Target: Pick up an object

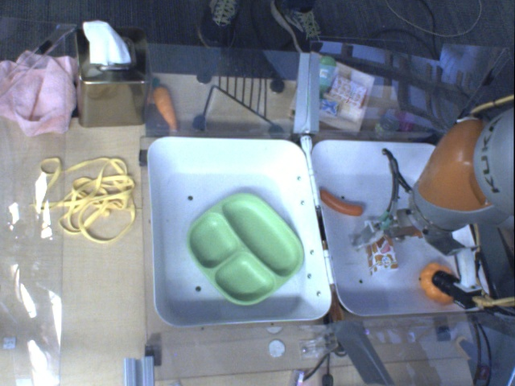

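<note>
The right bin [354, 296] holds a red-orange sausage-shaped object [341, 204] near its left wall. A small printed packet [383, 255] lies in the middle of it, and a round orange object [434, 283] sits at the front right. My gripper [376, 232] reaches in from the right, low over the bin. It hangs just above the packet's upper edge and to the right of the sausage shape. Nothing is visibly held in it. The arm's orange band [459, 167] rises behind it.
The left bin [173, 183] holds a green divided plate [245, 248]. On the bench to the left lie yellow cord loops [90, 198], a pink cloth [36, 91], a tissue box [109, 75] and a carrot [164, 107]. Boxes and cables sit behind the right bin.
</note>
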`<state>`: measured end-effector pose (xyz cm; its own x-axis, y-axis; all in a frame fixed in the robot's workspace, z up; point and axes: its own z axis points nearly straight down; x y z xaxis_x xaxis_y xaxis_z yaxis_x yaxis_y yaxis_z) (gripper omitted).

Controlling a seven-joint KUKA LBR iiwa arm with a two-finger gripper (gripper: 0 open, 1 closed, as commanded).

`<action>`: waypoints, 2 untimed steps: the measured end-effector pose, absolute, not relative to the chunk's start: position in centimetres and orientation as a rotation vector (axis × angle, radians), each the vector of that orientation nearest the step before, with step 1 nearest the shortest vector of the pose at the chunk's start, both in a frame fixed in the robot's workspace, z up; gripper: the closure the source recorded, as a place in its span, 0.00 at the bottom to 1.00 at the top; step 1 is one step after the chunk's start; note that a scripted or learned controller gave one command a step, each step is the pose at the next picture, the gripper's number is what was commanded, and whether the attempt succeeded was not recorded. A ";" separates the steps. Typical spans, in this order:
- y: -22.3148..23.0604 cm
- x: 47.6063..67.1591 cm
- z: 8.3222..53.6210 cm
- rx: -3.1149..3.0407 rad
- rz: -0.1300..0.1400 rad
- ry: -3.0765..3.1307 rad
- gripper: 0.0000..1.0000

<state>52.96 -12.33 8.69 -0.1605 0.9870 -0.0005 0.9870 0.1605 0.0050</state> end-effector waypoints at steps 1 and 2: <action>-17.9 53.5 23.1 2.086 0.004 2.342 0.00; -11.6 49.0 9.0 2.187 0.006 2.252 0.00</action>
<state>49.00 -11.64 9.05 -0.0293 0.9996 0.0005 0.9996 0.0293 0.0047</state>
